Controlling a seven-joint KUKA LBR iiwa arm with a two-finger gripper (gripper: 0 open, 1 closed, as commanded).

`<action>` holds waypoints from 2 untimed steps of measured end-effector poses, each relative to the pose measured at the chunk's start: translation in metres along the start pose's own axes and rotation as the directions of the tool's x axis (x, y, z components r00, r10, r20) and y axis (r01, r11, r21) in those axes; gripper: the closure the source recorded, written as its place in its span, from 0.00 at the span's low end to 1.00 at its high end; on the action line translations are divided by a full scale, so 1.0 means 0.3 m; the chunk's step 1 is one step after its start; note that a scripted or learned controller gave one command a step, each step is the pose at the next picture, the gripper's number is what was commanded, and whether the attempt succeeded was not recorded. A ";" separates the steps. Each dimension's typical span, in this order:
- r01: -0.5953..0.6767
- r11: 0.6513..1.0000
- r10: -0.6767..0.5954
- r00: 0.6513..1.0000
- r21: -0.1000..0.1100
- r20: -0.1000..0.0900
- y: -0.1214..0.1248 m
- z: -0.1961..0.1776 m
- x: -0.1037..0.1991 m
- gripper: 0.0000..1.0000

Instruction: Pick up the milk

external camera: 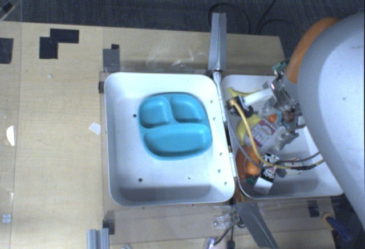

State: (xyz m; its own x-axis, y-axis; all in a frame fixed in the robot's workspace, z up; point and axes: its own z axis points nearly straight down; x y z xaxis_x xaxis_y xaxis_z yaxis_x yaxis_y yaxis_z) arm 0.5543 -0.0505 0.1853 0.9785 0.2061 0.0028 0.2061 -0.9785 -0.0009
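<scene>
Gripper [283,122] sits low in right bin [319,185], over the clutter; can't tell its grip state. Milk: likely the small cow-patterned carton [266,176] near the bin's front edge, apart from gripper, toward the front. Blue tray [174,125] in left bin [122,145].

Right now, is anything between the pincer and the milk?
Nothing solid that I can see. The pincer hangs over the middle of the right bin; the milk lies at its near end, with cables crossing close by.

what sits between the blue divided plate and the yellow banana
In the camera view, between the blue divided plastic plate and the yellow banana lie bare white bin floor and the two bins' adjoining rims.
</scene>
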 end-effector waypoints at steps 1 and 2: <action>-0.003 1.000 0.003 1.000 0.000 -0.001 -0.063 0.001 0.295 0.00; -0.004 1.000 0.004 1.000 0.001 0.000 -0.328 0.001 0.035 0.00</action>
